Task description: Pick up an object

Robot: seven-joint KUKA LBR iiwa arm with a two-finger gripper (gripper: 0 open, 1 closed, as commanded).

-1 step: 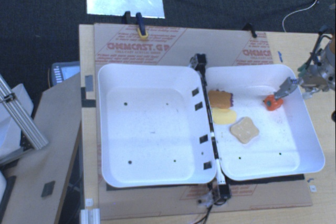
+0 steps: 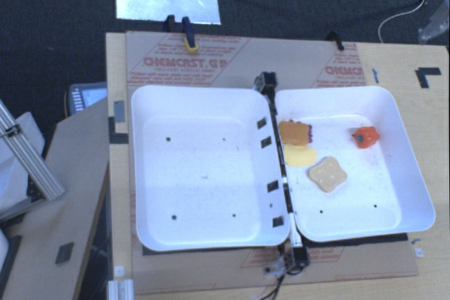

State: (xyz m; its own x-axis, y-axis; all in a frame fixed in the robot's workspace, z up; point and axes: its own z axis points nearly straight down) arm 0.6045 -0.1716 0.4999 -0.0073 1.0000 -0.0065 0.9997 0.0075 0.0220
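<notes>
The table (image 2: 394, 60) carries two white bins side by side. The left bin (image 2: 204, 172) lies farther from the side where the arm reaches in. The right bin (image 2: 383, 204) lies on that side and holds all four candidates for the pick.

Nothing has been lifted. Every piece rests flat on the bin floor, so the whole task appears still to be done: approach, close, raise. Whether the claw is apart or together cannot be told, so no place can be fixed against it beyond that reach-in side.

The tan piece (image 2: 327, 174) is the largest. It is roughly square and turned cornerwise, with no clear long axis. The orange block (image 2: 294, 133) sits against the dividing wall, its long axis across the view. The yellow piece (image 2: 300, 156) lies just below it, a flat oval running the same way. The red piece (image 2: 365, 137) lies well apart towards the reach-in side, its dark end pointing at the block.
</notes>
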